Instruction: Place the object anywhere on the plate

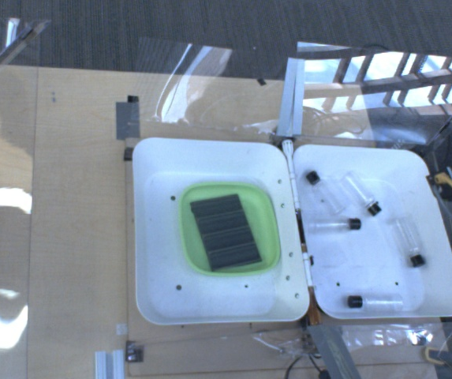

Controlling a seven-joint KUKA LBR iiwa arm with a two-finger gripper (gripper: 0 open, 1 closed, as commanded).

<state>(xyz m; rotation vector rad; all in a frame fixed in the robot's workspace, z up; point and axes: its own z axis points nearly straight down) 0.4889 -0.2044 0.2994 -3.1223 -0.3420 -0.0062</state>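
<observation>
1. At the near edge of the desk [68,212], the right bin [438,235] holds a clear vial with a black cap [375,299], lying flat near that bin's near wall.
2. Further back in the right bin, more clear black-capped vials lie scattered and apart: one by the right wall [409,242], one near the left wall [334,224], one in the middle [361,193], and one toward the far left corner [320,186].
3. In the left bin [155,235], a green plate [269,227] sits about mid-bin, nearer the right wall.
4. A dark grey ribbed block [225,232] lies flat on the plate, slightly turned, wholly within its rim.
5. The pincer's state cannot be told.
</observation>
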